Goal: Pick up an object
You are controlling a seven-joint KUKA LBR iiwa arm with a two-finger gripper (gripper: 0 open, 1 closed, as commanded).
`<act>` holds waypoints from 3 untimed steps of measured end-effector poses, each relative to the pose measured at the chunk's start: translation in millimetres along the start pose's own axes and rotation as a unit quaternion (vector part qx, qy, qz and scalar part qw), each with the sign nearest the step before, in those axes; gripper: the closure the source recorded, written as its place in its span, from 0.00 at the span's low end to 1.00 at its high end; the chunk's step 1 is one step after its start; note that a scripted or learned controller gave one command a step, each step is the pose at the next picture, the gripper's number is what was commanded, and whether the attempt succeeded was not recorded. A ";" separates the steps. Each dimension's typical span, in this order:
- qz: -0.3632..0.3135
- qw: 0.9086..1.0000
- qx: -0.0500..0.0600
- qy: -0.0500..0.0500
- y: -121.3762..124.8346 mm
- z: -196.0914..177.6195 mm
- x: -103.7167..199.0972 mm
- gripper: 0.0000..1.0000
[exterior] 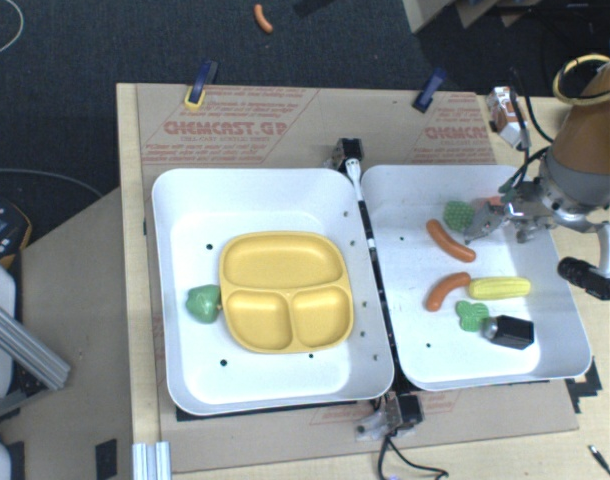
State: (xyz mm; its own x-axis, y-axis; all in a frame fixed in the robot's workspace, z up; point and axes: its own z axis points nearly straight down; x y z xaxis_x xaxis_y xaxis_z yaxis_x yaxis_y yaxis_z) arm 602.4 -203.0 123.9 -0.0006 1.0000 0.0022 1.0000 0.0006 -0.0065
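The right bin (555, 363) holds several toy foods. A green leafy piece (457, 213) lies near its back, with an orange sausage (450, 240) just in front of it. A second sausage (446, 290), a yellow corn cob (499, 288), a small green piece (472, 315) and a black block (511, 331) lie nearer the front. My gripper (482, 224) reaches in from the right, low over the bin, right beside the green leafy piece. Nothing is visibly held in it.
The left bin (180, 368) carries a yellow divided plate (285, 290) with a green toy vegetable (202, 302) against its left side. A black divider with a clamp (351, 154) runs between the bins. A stray orange piece (263, 18) lies on the floor beyond the bench.
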 end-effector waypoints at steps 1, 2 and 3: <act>0.000 1.000 -0.005 0.001 3.7 34.7 1.2 0.00; -0.001 1.000 -0.008 -0.003 4.2 23.6 -0.1 1.00; 0.000 1.000 -0.006 -0.002 -4.2 -32.1 4.2 1.00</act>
State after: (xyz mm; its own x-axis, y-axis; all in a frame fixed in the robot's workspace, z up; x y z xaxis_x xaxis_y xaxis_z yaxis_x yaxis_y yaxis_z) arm 598.4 -198.9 156.0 -0.0006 1.0000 -0.0022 1.0000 0.0006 0.0048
